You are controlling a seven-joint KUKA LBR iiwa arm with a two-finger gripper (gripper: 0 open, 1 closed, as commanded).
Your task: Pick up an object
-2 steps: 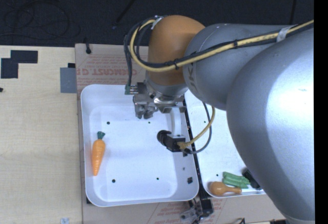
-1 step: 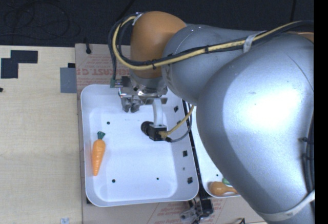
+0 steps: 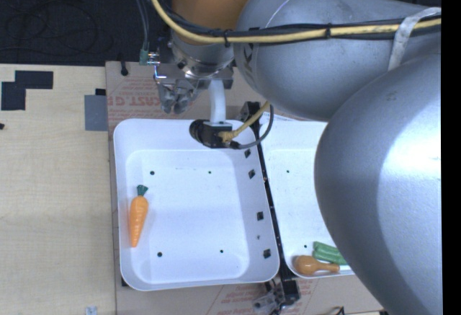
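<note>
**A:** Where does your tool (image 3: 175, 99) stand?

**B:** You have it above the far rim of the left bin (image 3: 124, 162), near that bin's back left corner, hanging under the orange band of the arm (image 3: 302, 25). Whether it is open or closed you cannot tell from here; the tips are dark and blurred against the desk (image 3: 50, 184). Nothing shows between them.

**A:** And what can you pick?

**B:** Your nearest choice is the carrot (image 3: 137, 215), lying by the left wall of the left bin, green top pointing away from you, well apart from the tool. In the right bin (image 3: 292, 162), at its near edge, a small yellow-orange pear-shaped thing (image 3: 310, 264) lies touching a green pod (image 3: 328, 251), half under the arm.

**A:** How will the carrot handle?

**B:** It looks like a toy, so judge it light, stiff and smooth, probably a little slippery. You would do best to close across its thick upper body just below the leaves; the narrow tip could squirt out. Mind the bin wall right beside it, which leaves little room for one side of the tool.
</note>
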